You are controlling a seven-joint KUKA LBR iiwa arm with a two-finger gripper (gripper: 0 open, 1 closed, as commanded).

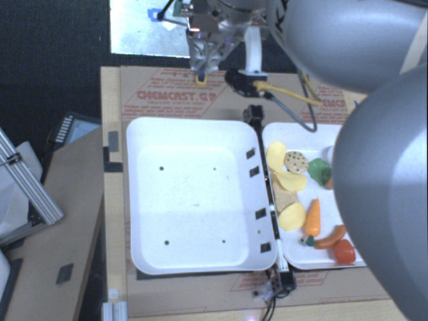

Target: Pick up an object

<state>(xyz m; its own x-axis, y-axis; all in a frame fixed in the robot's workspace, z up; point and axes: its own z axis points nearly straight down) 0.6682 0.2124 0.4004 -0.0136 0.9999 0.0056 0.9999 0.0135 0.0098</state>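
Brown board covers the bench (174, 95), where the gripper (200, 69), fingertips pinched together on nothing, hangs at twelve o'clock while toy food (294, 192) crowds the right bin (294, 263) at four o'clock, risking a clash or an empty grab.

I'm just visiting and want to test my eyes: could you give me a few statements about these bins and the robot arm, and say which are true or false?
1. The toy food lies in the right bin. True.
2. The gripper hangs directly over the toy food. False: it is beyond the far edge of the left bin, above the cardboard.
3. An orange carrot lies among the items. True.
4. The cookie sits in the left bin. False: it is in the right bin, near the divider.
5. A red piece lies at the near end. True.
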